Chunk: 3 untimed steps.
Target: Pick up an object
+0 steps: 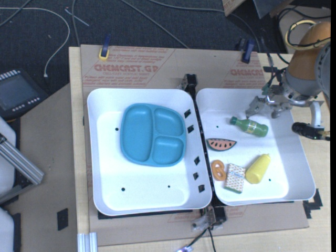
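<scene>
In the right bin (294, 193) lie a green bottle (250, 126) on its side, a watermelon slice (221, 144), a pretzel (218, 169), a small patterned packet (235, 178) and a yellow bottle (258, 168). My gripper (268, 104) hovers over the bin's far part, just above and right of the green bottle, with nothing visibly between its fingers. The grey arm with its orange band (311, 54) comes in from the upper right.
The left bin (105, 156) holds a blue divided plate (153, 135). A black divider with clips (193, 140) runs between the bins. Blue clamps (105, 48) hold the cardboard base. Cables lie on the dark floor beyond.
</scene>
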Available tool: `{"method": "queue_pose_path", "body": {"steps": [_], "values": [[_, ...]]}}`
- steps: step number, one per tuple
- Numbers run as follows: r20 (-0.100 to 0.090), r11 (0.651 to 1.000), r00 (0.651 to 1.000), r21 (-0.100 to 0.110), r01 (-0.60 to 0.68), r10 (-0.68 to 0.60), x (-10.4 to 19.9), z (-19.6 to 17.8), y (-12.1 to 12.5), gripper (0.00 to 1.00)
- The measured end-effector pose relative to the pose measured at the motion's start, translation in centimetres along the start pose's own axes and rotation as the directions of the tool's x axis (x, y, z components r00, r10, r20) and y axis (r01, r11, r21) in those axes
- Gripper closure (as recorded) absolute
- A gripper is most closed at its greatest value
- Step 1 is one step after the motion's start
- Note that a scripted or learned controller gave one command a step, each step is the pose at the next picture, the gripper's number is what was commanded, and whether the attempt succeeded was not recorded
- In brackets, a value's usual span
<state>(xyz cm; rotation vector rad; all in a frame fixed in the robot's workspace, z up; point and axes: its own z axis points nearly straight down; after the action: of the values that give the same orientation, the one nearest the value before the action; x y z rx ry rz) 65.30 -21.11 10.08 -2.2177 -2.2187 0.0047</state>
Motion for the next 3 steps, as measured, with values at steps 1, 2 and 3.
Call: {"method": "queue_pose_path", "body": {"steps": [1, 2, 3], "values": [[0.001, 1.000, 1.000, -0.002, 0.002, -0.001, 0.1, 1.6, 0.0, 0.00], [0.002, 1.000, 1.000, -0.007, 0.002, -0.002, 0.1, 0.3, 0.2, 1.00], [0.002, 1.000, 1.000, -0.010, 0.000, 0.000, 0.6, -5.0, -0.6, 1.00]]}}
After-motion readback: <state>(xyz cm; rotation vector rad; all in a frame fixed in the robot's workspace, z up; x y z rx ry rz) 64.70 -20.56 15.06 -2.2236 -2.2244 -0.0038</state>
